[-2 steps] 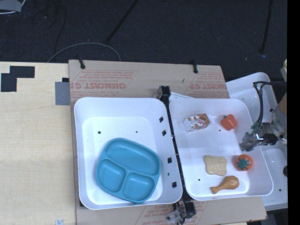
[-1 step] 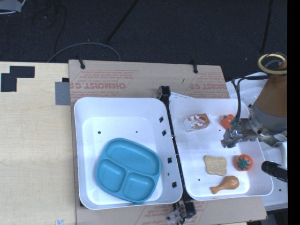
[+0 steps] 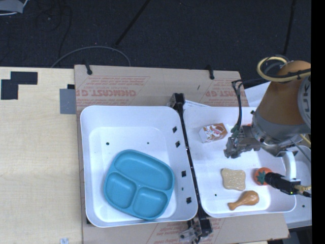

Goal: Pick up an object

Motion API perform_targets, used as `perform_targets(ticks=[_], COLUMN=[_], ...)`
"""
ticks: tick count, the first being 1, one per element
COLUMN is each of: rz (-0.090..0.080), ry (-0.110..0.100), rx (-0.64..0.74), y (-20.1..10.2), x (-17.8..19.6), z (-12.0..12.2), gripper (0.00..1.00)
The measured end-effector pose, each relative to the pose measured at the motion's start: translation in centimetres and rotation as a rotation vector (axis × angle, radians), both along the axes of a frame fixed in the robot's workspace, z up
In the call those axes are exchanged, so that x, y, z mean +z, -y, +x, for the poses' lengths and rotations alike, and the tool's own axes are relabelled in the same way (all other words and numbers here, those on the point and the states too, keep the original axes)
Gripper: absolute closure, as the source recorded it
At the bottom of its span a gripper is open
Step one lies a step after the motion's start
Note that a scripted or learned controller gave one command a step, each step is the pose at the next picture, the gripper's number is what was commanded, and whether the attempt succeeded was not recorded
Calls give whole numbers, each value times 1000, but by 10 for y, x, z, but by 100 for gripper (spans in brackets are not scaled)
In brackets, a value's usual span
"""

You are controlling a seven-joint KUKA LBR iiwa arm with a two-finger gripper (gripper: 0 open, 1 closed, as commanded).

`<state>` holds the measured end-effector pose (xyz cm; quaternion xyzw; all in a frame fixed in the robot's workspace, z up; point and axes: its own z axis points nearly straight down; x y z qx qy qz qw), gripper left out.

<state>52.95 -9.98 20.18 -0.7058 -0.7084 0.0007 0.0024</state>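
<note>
Camera view has us looking down on two white bins split by a black divider, which we take as our landmark. Well to its right, our gripper hangs low over the floor of the right bin; its fingers are a dark blur against the wrist, so we cannot tell whether they are spread or closed, and we see nothing between them. Candidates lie close by: a small red-and-white packet just right of the divider toward the far wall, a tan slice of toast nearer us, a drumstick near the front wall, and an orange-red toy furthest right. On the divider's left, the left bin holds a blue sectioned plate. We judge the toast the nearest target, but it lies flat, so we should descend squarely, straddle its edges and close only at floor level; the packet stands taller and may offer a surer hold.
</note>
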Motion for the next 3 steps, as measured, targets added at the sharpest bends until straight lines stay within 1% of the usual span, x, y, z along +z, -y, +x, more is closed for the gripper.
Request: perform_targets(ticks=[1,2,3], rz=[-1,-1,-1], ry=[2,3,1], rx=[0,1,0], y=[-53,-113,-166], x=[13,19,17], z=[17,33,37], gripper=[100,100,100])
